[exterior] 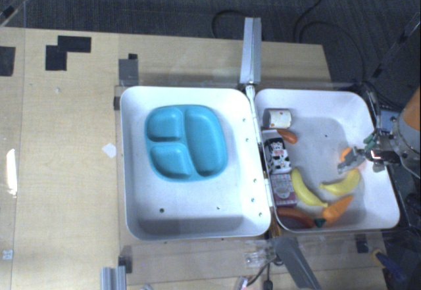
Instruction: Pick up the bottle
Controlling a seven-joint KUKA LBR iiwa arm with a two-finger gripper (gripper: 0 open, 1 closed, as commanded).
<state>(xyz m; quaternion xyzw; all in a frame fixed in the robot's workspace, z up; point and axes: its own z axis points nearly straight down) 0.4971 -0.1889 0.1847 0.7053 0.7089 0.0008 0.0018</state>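
Two shallow white bins were seen side by side on the pale wooden surface [66, 170]. In the left white bin [131, 216] one blue plastic divided tray [187, 141] with three compartments was found, lying flat.

In the right white bin [316, 108] several things were counted. One white cow-patterned bottle [279, 158] was laid along the bin's left wall, with one small cream cylinder with a dark band [277, 118] beyond it and one red flat packet [284, 191] touching its near end. Two yellow plastic bananas [306, 190] [343, 183] were seen in the middle, with two orange carrot-shaped pieces [287, 137] [337, 208] and one dark red piece [297, 217] by the near wall.

The claw [358, 156] was placed at the bin's right side, well apart from the bottle; how far it was opened could not be told, and no object could be made out in it.
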